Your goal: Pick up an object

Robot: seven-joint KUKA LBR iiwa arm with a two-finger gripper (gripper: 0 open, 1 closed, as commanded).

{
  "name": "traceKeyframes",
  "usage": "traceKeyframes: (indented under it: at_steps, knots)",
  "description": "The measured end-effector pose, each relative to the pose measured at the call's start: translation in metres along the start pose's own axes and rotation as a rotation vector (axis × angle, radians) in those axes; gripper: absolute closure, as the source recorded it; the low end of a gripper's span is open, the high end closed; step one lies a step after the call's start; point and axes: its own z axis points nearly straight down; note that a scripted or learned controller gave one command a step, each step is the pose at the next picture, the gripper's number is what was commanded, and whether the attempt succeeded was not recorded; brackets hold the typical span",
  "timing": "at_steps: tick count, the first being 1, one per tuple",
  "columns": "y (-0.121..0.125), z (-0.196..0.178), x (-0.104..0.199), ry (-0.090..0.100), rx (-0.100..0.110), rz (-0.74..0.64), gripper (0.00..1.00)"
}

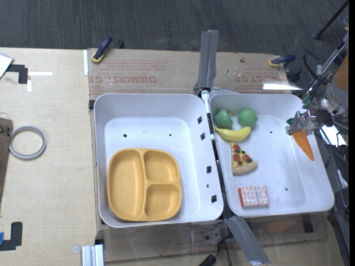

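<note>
A: How much open room is there in the 2 bins?

B: The left bin [105, 115] bears a yellow divided plate [145, 183] with 3 compartments toward its near-left corner; the white floor behind the plate, up to the far wall, is bare. In the right bin [277, 198] the things crowd the left half, by the divider between the bins: 2 green round pieces [236, 117], a banana [233, 132] just in front of them, a pizza slice [242, 160], and a small red-and-white box [253, 196] near the front rim. The middle floor is open.

A: And the gripper?

B: The gripper [302, 127] sits at the right bin's right edge, pinching the thick end of an orange carrot [304, 144]. The carrot hangs tilted, its pointed tip toward the near-right, over the bin's right side.

A: How does the carrot look?

B: Plain orange, tapered, smooth.

A: Any writing?

B: The cardboard sheet [138, 71] behind the bins bears red print, too faint and turned away to read. The box's print is too small.
</note>
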Motion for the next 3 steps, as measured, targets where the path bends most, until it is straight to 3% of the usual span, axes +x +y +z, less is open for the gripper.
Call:
traceKeyframes:
  at_steps: [1, 2, 3]
  knots:
    - [0.019, 0.074, 0.011, 0.001, 0.002, 0.002, 1.0]
    - [-0.03, -0.022, 0.06, 0.001, 0.0, -0.235, 1.0]
    - [-0.01, -0.138, 0.063, -0.001, 0.0, -0.122, 1.0]
